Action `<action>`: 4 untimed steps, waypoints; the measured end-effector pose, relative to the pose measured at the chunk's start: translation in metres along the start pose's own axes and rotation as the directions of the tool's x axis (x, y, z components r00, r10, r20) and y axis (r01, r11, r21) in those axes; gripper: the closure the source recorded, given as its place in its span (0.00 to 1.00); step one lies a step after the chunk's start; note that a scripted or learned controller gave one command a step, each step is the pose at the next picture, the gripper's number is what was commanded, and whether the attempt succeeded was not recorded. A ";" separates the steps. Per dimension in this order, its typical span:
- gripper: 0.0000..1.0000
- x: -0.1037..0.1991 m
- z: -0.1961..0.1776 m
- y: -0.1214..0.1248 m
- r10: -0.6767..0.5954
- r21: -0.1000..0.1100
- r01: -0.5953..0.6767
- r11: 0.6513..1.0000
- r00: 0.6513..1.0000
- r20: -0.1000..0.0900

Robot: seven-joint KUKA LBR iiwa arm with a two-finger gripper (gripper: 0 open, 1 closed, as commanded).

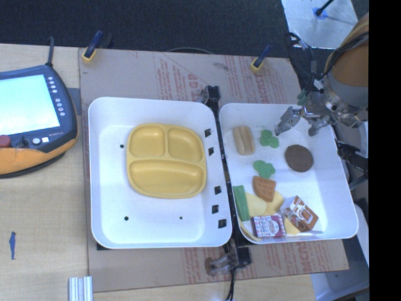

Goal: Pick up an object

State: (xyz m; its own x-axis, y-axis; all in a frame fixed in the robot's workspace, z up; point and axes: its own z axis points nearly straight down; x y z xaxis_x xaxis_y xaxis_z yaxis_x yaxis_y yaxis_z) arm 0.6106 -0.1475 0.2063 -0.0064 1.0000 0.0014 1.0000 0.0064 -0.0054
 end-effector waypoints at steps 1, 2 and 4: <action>0.00 0.032 0.120 -0.029 0.001 0.010 -0.001 1.000 1.000 -0.002; 0.00 0.040 0.116 -0.085 0.003 0.004 -0.003 1.000 1.000 0.000; 0.00 0.049 0.115 -0.077 0.000 -0.005 0.000 1.000 1.000 0.002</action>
State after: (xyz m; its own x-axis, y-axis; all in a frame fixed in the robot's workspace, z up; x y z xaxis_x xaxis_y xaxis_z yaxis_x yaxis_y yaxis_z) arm 0.5326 -0.0989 0.0920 -0.0062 1.0000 -0.0006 1.0000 0.0062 -0.0007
